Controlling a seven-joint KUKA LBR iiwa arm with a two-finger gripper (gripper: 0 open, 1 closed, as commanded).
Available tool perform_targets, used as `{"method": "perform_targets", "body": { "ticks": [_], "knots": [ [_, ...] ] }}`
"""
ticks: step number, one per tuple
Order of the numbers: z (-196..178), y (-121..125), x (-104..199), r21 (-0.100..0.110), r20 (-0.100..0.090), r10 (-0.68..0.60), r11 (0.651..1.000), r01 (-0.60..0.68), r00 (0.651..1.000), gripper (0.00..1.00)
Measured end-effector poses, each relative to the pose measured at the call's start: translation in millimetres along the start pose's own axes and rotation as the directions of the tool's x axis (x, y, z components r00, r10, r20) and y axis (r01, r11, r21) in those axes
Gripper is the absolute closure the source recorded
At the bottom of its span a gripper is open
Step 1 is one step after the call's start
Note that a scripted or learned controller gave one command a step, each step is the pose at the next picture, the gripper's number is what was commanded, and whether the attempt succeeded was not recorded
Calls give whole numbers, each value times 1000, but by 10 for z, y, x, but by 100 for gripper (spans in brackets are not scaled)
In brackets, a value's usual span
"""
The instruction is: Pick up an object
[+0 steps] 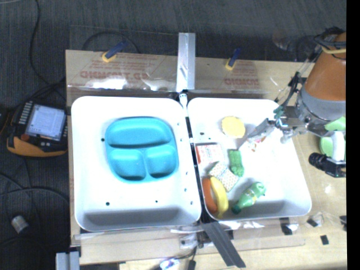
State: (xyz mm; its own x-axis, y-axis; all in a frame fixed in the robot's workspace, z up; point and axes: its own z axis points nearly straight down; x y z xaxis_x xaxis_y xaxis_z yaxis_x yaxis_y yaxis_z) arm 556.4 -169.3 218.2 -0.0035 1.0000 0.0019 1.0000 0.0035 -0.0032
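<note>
Hovering my pincer (253, 135) over the right bin (292, 167), I am aiming low to reach the yellow disc (233, 126) just left of it; I cannot tell how wide it stands.

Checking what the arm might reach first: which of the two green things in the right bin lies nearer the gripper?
The small green block at mid-bin, just below the gripper; the green bottle lies farther, near the bin's front wall.
</note>
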Motion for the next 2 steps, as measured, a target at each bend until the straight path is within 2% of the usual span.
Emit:
{"method": "perform_targets", "body": {
  "ticks": [1,2],
  "knots": [
    [897,-166,-120,-1,0,-199,980,199,980,0],
    [813,-164,-106,-1,-4,-200,980,200,980,100]
  ]
}}
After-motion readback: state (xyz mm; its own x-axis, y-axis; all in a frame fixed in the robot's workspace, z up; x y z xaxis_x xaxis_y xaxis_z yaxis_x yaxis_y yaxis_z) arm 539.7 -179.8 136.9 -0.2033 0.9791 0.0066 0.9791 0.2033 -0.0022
